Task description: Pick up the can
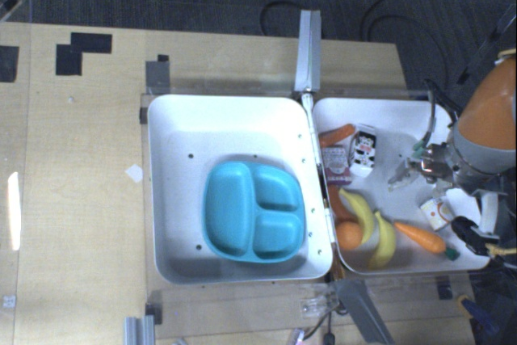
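Note:
The can is small and white with dark markings. It lies in the upper middle of the right bin, next to a dark packet. My gripper hangs over the right part of that bin, a short way right of the can and slightly nearer the front, apart from it. Nothing shows in its grasp. The grey arm with its orange band comes in from the right edge.
The right bin also holds a sausage, two bananas, an orange, a carrot and a small white item. A blue divided plate lies in the left bin. A metal divider stands between the bins.

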Motion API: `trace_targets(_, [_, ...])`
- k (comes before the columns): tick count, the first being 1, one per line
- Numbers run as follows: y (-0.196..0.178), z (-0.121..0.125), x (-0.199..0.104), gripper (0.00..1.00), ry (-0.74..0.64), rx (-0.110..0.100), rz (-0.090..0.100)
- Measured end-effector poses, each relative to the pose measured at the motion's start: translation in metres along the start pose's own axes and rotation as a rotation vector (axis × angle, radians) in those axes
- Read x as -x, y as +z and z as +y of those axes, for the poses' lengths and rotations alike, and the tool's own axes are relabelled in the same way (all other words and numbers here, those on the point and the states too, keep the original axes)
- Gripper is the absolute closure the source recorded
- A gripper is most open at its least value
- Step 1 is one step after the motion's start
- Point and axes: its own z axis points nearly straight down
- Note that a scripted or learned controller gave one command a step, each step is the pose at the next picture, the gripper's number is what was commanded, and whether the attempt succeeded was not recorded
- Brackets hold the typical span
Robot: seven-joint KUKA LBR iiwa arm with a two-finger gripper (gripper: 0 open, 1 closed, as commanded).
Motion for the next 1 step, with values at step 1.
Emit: trace_targets(1, [0.0068,0.0132,0.0303,0.00,-0.350,0.001,-0.001])
